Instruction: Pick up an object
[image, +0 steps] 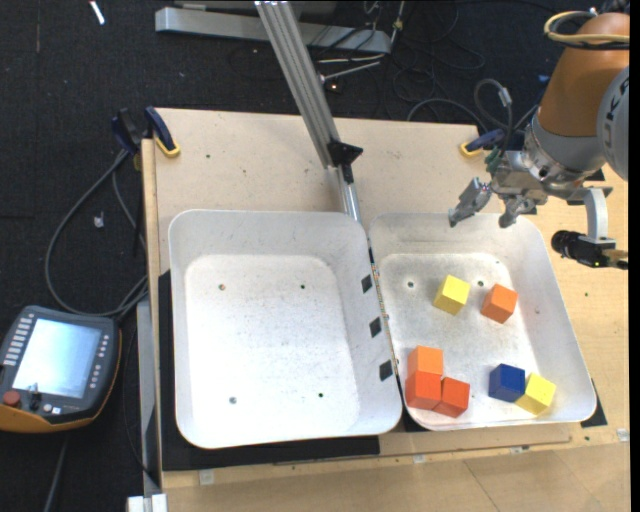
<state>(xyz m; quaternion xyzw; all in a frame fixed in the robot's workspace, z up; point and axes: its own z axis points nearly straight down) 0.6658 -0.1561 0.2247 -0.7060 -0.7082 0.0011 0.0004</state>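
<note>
The tool hangs open, holding nothing — best drop squarely over the lone yellow block, clear of its neighbours.

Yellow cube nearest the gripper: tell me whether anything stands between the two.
Nothing visible does. The gripper, fingers spread, hangs above the right bin's far rim, and the yellow cube lies below it on bare floor. The orange cube sits beside it, apart, not in the way.

Gripper raised, fingers spread, empty
</note>
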